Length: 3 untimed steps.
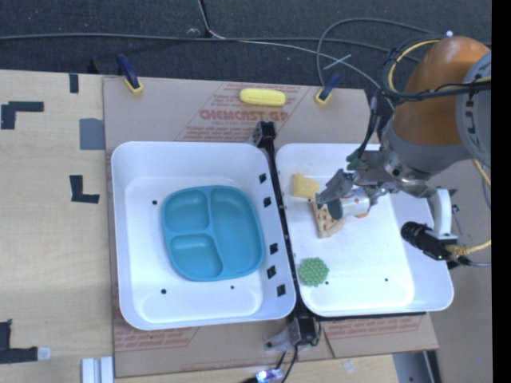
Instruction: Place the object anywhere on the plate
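Observation:
A blue plate with three compartments lies in the left white bin. The right bin holds a yellow cheese-like wedge, a tan pizza-slice-shaped piece and a green bumpy ball. My gripper hangs low over the right bin, its tips directly above the tan piece and just right of the yellow wedge. Whether anything sits between the tips is hidden by the gripper body.
A yellow banana-shaped object rests on the cardboard behind the bins. Blue-and-yellow clamps pin the cardboard's far edge. A black divider runs between the bins. Cables loop above the arm.

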Each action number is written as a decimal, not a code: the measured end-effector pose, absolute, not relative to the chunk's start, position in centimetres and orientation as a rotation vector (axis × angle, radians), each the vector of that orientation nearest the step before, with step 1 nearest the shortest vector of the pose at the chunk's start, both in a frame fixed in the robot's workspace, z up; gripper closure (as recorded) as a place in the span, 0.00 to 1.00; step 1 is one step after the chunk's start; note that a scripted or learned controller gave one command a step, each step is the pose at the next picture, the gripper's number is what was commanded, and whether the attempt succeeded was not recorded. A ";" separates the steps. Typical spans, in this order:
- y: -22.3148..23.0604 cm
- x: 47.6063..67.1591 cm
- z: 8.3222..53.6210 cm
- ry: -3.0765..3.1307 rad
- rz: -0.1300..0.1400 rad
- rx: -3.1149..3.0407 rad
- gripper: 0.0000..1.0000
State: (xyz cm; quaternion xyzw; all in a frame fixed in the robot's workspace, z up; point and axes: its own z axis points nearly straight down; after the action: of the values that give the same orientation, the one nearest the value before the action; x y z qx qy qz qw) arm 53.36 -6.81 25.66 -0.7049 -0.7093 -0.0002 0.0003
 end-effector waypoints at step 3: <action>8.1 56.6 24.0 -2.228 0.001 -2.212 1.00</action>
State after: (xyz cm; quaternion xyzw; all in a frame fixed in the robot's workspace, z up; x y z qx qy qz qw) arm 56.59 8.05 24.03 -0.7047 -0.7095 0.0004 0.0009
